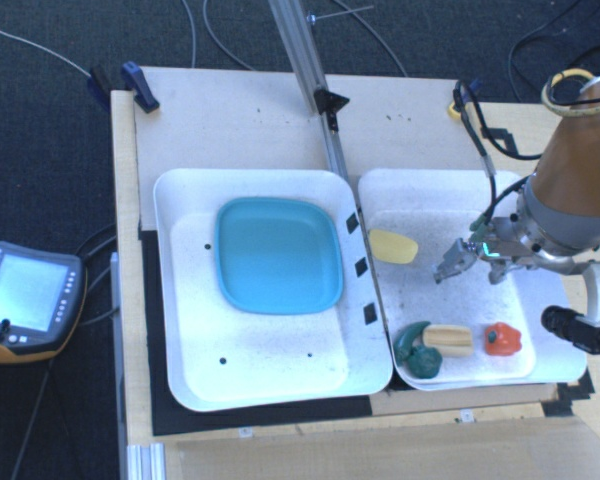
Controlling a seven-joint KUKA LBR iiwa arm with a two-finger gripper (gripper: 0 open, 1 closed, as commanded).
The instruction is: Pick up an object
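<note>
Four small things lie in the right bin (pixel 380 193): a yellow piece (pixel 393 246) just left of the end effector (pixel 475 266), and a green toy (pixel 417 349), a tan block (pixel 448 340) and a red pepper (pixel 501 339) nearer the front. The end effector hangs open and holds nothing. A blue plate (pixel 279 254) sits in the left bin (pixel 180 193).

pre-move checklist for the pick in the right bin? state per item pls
1. Pincer above the right bin, over bare floor: ok.
2. Pincer carrying nothing: ok, nothing shows between its fingers.
3. Targets in view: ok, yellow piece, green item, tan block, red item.
4. Yellow piece isolated: ok, apart from the others.
5. Front-row items separated: not ok, green item touches tan block.
6. Pincer height over the bin floor: cannot tell.
</note>
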